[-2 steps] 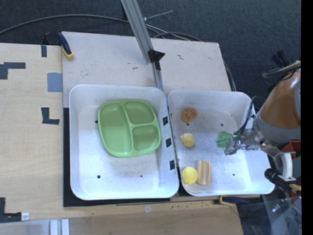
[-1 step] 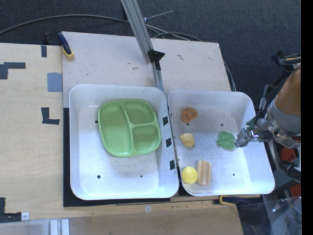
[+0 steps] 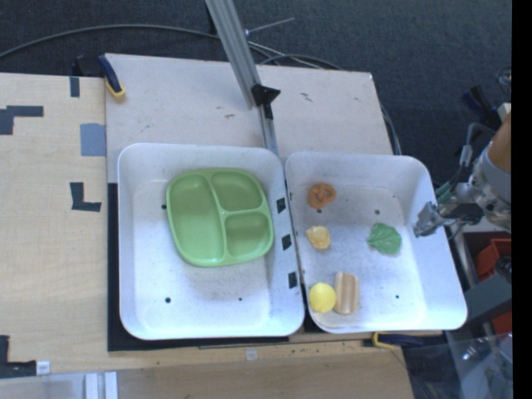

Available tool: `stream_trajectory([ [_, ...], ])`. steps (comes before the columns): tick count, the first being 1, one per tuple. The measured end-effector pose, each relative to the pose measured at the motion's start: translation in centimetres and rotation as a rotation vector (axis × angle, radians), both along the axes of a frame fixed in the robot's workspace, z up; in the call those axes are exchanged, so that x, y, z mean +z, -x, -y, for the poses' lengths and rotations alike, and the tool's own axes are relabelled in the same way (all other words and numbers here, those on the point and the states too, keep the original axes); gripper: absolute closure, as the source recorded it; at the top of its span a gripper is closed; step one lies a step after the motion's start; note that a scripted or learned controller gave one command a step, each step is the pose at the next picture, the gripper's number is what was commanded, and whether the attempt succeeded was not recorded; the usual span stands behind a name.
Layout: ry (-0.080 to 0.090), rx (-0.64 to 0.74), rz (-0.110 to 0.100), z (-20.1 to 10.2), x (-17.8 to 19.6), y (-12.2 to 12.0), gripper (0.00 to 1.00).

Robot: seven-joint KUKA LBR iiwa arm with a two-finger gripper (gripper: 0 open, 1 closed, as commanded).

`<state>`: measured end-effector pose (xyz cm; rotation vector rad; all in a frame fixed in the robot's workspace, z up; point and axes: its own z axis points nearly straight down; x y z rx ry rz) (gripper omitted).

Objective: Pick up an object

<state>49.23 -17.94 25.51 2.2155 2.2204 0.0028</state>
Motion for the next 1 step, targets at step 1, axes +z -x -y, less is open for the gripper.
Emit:
stream_trajectory([
  [1, -0.003, 0.005, -0.006, -5.49, -1.43, -1.24, 1.0],
])
